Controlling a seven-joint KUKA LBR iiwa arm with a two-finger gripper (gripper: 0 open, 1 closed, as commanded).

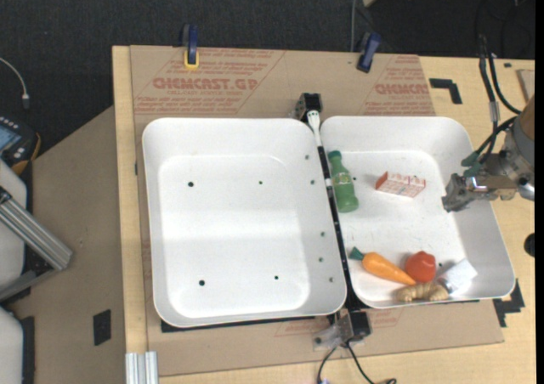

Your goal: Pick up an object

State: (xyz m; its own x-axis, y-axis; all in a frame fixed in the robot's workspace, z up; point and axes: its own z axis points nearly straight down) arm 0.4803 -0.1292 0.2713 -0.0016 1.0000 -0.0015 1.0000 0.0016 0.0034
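The right bin [450, 132] holds a green bottle [342, 182] lying along its left wall and a small red and white box [400, 185] near its middle. An orange carrot [384, 268], a red pepper-like toy [421, 266], a tan ginger-shaped piece [422, 292] and a small white piece [459, 275] sit at its front. My gripper [456, 194] hangs over the bin's right side, right of the box and apart from it. I see nothing held in it.
The left bin [161, 204] lies beside the right one on a cardboard sheet [221, 76]. A black divider strip [327, 195] runs between the bins. Two blue clamps [189, 44] pin the sheet's far edge. Cables [489, 85] hang near the arm.
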